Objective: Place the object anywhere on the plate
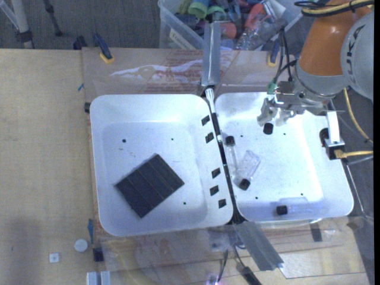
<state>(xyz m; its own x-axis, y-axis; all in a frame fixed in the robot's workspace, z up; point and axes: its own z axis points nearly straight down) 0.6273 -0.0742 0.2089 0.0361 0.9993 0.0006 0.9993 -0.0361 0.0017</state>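
Clear plastic object [246, 165] lies in the right bin [309, 177], close to its left wall, approx midway between far and near edges; flat on the bin floor, nothing gripping it. Plate [149, 184], a dark lined square, sits in the left bin [119, 114], turned diamond-wise, nearer the near-left corner than the far edge; bare on top. Gripper [270, 120] hangs over the far part of the right bin, well apart from the object; nothing seen in it; whether it's spread or closed can't be told from this angle.

Step in hand, as I judge: the pick, not yet made; approach stage, w/ carry & drop both to come. Next move calls for a shift toward the bin's left wall & near edge, then a descent over the object's middle, grip set across its short side; wall is close, so little room on that side & a clash there is the risk; clear plastic is prob. light & slick, may skid if nudged off-centre. After that: lift clear of the divider [215, 153] between bins, carry left, set down anywhere on plate; plate is broad, so aim is forgiving.

Long axis appears to run far-right to near-left, at a slant to the left wall; wider end seems to face far-right, narrower end near-left, though edges are faint against white. Black bit [243, 184] touches or sits just beside the near end; can't tell if it's part of the object. Second bit [230, 140] lies by the left wall further back; third bit [281, 209] by the near edge.
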